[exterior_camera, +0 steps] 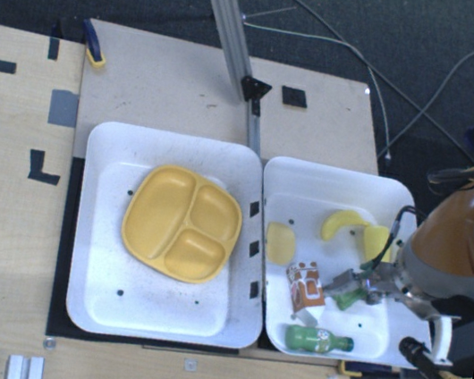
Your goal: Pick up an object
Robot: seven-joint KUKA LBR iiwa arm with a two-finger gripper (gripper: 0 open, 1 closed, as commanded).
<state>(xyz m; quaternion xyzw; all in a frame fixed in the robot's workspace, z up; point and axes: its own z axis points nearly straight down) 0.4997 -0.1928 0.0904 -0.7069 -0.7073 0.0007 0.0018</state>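
Pincer (349, 286) over right bin (329, 180)

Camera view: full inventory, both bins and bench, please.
shallow white plastic bins: 2, white, side by side on the bench
yellow divided plastic plate: 1, yellow, middle of the left bin
yellow banana: 1, yellow, upper right bin
pale yellow flat piece: 1, pale yellow, left side of the right bin
red and white packet: 1, red and white, centre of the right bin
green bottle: 1, green, lying along the right bin's near edge
grey and orange arm: 1, reaching in from the right
gripper: 1, low over the right bin, beside the packet
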